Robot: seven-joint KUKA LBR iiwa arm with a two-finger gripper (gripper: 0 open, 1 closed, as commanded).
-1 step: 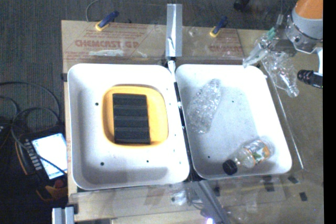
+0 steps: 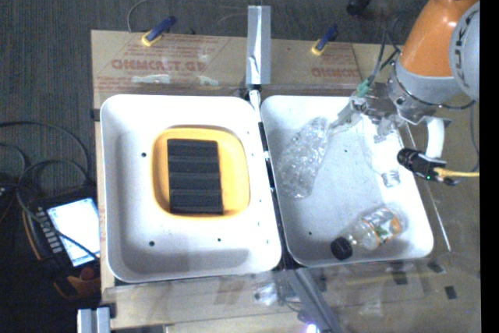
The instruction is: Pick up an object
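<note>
Overhead: end effector [image 2: 380,123] above right bin [image 2: 312,246], near crumpled plastic [image 2: 302,152].

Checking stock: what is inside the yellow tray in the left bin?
The yellow tray in the left bin holds a black ribbed block. The tray floor beneath the block is covered, so unseen.

Just one fixed cam above the bench [image 2: 109,58], angled down, far enough back to catch both white bins [image 2: 117,191] plus surrounding floor.
</note>
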